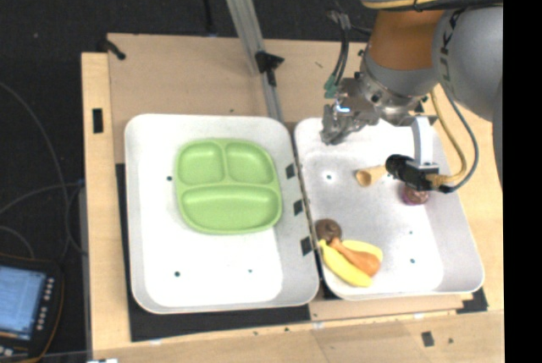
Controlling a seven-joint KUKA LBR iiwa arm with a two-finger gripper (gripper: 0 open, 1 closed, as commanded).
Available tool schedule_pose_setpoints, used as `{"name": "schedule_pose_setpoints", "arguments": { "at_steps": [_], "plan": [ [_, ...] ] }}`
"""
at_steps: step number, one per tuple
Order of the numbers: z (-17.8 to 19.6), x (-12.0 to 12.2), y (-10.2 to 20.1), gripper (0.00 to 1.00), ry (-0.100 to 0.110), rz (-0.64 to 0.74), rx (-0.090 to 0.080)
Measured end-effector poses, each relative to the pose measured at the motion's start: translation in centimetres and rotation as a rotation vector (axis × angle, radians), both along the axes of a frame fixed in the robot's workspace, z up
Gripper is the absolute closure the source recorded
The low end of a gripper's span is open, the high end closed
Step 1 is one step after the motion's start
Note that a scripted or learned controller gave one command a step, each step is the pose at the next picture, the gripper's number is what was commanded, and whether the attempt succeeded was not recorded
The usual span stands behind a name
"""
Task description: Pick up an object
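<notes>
Item, banana [343, 266]: I judge it light, soft, slick-skinned, best pinched mid-body; jaws [333, 131] hover apart from it, state indiscernible.

Two white bins are seen on a tan wooden bench [212, 74], set against a black floor. In the left bin [152, 268], a light green divided plate [229, 186] is found, plain with no pattern. In the right bin [449, 260], a yellow banana [343, 271] and an orange piece [360, 255] are spotted at about 7 o'clock, with a brown round thing [327, 229] just above them. A small tan bit [364, 177] sits near the middle, and something purplish [415, 196] is seen at 3 o'clock. The arm is grey with an orange band [419, 2].
</notes>
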State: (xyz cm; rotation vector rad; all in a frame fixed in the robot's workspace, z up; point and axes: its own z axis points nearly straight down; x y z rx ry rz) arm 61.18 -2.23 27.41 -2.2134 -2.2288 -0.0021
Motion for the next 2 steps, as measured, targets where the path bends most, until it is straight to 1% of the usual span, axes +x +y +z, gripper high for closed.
{"name": "schedule_pose_setpoints", "arguments": {
  "at_steps": [1, 2],
  "plan": [
    [-1.8, -1.0, 5.8, 1.00, 0.001, 0.000, 0.000],
    [-3.2, -1.9, 10.1, 1.00, 0.002, 0.000, -0.001]
  ]
}}
